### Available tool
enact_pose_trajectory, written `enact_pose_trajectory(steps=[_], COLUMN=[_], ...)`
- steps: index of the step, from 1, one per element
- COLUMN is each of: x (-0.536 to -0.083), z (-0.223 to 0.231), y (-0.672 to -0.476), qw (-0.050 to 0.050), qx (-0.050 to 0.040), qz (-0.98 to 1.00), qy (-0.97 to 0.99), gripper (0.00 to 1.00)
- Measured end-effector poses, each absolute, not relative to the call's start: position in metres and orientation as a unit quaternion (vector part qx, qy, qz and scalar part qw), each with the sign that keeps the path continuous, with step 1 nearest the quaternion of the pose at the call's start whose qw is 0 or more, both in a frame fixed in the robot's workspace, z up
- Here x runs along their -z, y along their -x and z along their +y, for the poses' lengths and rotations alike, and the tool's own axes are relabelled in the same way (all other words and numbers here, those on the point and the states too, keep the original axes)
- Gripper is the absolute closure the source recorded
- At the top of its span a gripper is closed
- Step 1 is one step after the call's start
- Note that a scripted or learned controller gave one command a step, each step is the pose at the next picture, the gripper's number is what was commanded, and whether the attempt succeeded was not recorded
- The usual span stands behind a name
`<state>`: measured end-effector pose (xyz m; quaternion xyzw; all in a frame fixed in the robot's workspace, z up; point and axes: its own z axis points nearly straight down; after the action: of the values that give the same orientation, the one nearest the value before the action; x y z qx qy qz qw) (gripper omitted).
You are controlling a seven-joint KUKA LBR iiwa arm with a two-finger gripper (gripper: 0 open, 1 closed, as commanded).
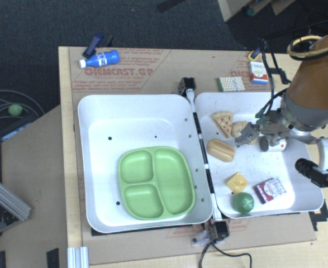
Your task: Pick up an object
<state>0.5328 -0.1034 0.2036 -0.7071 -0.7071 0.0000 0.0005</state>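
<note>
Pizza slice (223, 123), bread roll (220, 149), cheese wedge (237, 182), green ball (243, 202) and red packet (270, 190) lie in the right bin (298, 202).

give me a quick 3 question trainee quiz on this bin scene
1. True or false: the green divided plate lies in the right bin.
2. Which item sits nearest the gripper? A) green ball B) pizza slice C) blue bottle
3. Fill in: the yellow cheese wedge lies just above the green ____.

Key: 1 false, it lies in the left bin. 2 B. 3 ball.
</note>
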Motion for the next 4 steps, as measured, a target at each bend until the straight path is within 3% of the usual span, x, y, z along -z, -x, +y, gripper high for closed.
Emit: enact_pose_trajectory(steps=[1, 2, 3, 4], x=[-0.093, -0.084, -0.085, -0.085], z=[-0.117, -0.097, -0.12, -0.098], y=[-0.499, -0.478, -0.544, -0.585], qw=[0.002, 0.002, 0.0, 0.0], qx=[-0.001, -0.0006, 0.0003, 0.0006], qz=[-0.707, -0.707, -0.707, -0.708], qy=[0.708, 0.707, 0.707, 0.707], gripper=[0.0, 0.0, 0.0, 0.0])
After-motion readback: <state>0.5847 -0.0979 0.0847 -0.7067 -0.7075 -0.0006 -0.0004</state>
